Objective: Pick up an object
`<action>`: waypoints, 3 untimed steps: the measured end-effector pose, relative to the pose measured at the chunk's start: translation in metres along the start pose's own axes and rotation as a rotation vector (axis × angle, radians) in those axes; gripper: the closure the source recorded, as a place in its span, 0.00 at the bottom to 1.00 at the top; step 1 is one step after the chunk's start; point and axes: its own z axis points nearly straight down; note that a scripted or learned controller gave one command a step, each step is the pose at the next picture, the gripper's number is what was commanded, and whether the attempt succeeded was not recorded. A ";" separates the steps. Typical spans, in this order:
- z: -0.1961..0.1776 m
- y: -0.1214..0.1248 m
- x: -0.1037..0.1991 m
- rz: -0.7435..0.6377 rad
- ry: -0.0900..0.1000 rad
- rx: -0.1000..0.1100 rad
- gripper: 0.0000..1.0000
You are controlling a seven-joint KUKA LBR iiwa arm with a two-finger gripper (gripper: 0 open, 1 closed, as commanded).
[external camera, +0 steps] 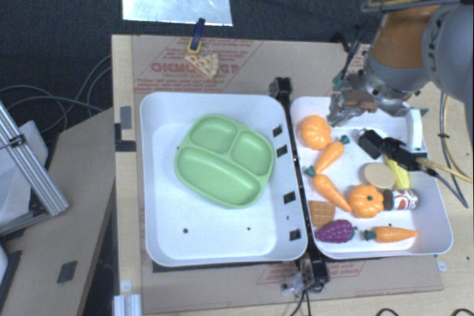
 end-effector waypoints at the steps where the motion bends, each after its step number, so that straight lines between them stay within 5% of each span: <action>1: -0.006 0.004 0.015 0.002 -0.001 0.001 1.00; 3: 0.005 0.011 0.022 0.003 -0.002 0.001 1.00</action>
